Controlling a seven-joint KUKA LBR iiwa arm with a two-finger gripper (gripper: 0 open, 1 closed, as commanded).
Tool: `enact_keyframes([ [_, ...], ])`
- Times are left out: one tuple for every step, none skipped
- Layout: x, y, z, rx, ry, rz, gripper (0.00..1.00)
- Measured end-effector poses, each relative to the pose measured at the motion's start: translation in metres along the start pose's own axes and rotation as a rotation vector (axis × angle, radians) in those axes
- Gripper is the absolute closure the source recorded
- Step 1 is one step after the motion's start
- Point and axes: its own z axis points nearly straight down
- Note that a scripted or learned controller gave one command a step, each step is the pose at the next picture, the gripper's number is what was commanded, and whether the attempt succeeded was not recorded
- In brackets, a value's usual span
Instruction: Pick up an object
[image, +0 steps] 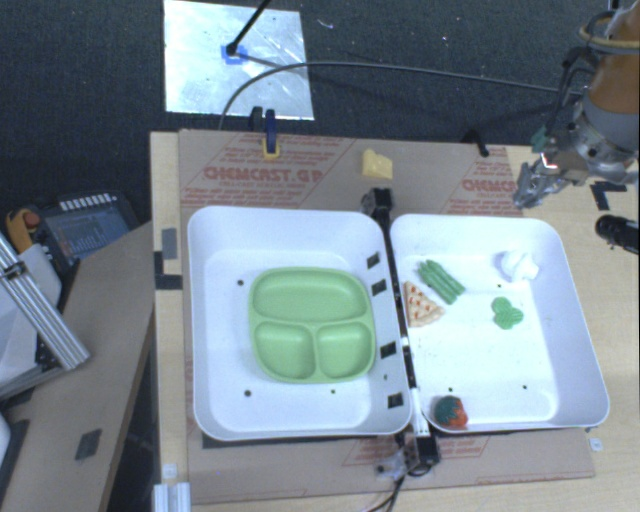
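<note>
Fingers (527, 189): we cannot tell their state; we see them above the desk (450, 160), behind the right bin (575, 330), apart from the pizza slice (421, 305).

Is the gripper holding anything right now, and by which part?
Nothing is held. The gripper hangs above the bench behind the right bin, nothing between its fingers.

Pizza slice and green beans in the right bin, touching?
Apart. The camera view shows a thin strip of white bin floor between the pizza slice and the green beans.
</note>
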Motion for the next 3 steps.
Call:
enact_keyframes([
  [0.056, -0.014, 0.013, 0.008, 0.004, -0.003, 1.00],
  [0.094, -0.033, 0.019, 0.008, 0.003, -0.002, 1.00],
  [0.136, -0.045, 0.025, 0.009, 0.003, -0.002, 1.00],
])
